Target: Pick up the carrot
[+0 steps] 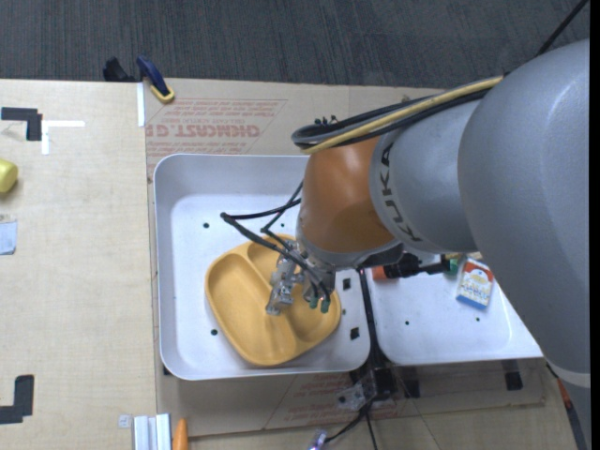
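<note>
Because the grey arm with its orange band [342, 200] reaches down from the right, the metal two-finger gripper [281, 300] hangs low over the yellow divided plastic dish [234, 307] in the left shallow white bin [178, 251], apparently probing there. Whether it is clenched or released I cannot tell. No carrot is clearly recognisable; it may lie under the wrist. Part of the right white bin [441, 331] is covered by the arm; a small white carton [475, 284] lies in it.
</note>
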`<state>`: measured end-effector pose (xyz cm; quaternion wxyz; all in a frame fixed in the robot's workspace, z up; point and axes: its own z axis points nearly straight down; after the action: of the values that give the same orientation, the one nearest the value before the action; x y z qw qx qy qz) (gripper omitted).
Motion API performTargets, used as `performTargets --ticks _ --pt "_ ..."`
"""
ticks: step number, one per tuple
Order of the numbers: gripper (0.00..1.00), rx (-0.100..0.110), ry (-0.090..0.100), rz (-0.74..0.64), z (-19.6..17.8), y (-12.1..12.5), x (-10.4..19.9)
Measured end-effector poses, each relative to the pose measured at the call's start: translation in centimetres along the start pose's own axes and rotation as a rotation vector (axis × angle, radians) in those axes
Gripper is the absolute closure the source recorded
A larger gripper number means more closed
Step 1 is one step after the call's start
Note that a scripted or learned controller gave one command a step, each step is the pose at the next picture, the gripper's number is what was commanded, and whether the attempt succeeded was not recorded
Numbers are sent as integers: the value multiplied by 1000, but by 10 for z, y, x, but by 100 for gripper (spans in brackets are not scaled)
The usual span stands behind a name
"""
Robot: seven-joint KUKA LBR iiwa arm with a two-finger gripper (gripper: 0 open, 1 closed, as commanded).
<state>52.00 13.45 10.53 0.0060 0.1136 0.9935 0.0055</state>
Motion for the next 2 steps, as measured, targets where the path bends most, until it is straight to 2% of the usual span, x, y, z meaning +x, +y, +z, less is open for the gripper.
performTargets --ticks 1,2 --pt "100 14 6 291 -84 18 7" --pt "100 16 7 381 -88 88 39"
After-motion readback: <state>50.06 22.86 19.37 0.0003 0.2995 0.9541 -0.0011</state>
